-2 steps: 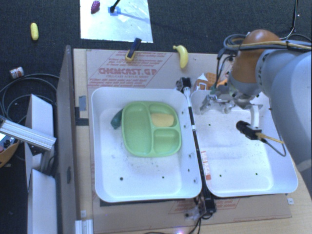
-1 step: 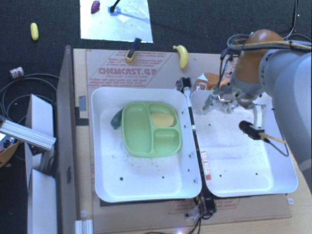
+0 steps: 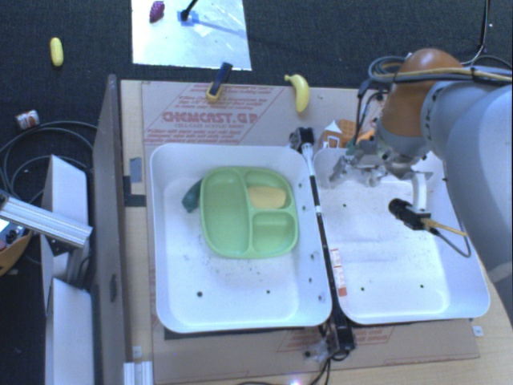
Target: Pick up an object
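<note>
I've got the claw (image 3: 350, 172) down over the far left corner of the right bin (image 3: 401, 295), close to the divider. From this angle I can't tell whether it's apart or together, and I see nothing gripped in it. An orange object (image 3: 346, 129) sits just beyond the claw at that bin's far rim. Across the divider, in the left bin (image 3: 172, 295), there's a green divided plate (image 3: 240, 212) with a yellow piece (image 3: 267, 196) in its far right compartment, well apart from the claw. A dark green item (image 3: 191, 196) is tucked against the plate's left edge. A banana (image 3: 300, 93) lies on the desk (image 3: 160, 103) behind the bins.
</note>
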Robot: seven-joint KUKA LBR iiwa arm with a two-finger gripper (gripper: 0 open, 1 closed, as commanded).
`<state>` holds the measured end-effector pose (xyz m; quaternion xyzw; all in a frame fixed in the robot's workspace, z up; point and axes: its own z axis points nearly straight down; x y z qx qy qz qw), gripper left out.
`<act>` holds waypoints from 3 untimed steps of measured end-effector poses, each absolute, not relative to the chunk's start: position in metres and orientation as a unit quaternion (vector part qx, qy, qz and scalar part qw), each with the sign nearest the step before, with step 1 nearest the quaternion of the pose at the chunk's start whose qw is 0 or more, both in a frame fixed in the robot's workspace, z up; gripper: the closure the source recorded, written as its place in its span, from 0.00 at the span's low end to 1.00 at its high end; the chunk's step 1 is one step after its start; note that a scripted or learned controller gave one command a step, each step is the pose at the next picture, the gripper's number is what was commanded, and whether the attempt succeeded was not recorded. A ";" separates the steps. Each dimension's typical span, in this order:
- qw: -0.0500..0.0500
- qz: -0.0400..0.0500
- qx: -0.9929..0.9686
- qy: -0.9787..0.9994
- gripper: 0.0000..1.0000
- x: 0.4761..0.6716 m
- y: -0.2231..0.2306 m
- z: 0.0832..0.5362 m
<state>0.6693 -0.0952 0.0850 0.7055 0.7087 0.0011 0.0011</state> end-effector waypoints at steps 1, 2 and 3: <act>0.001 0.000 0.706 0.708 0.00 0.663 -0.096 0.085; 0.001 0.000 0.706 0.708 0.00 0.661 -0.092 0.085; 0.002 0.001 0.707 0.707 0.00 0.669 -0.126 0.086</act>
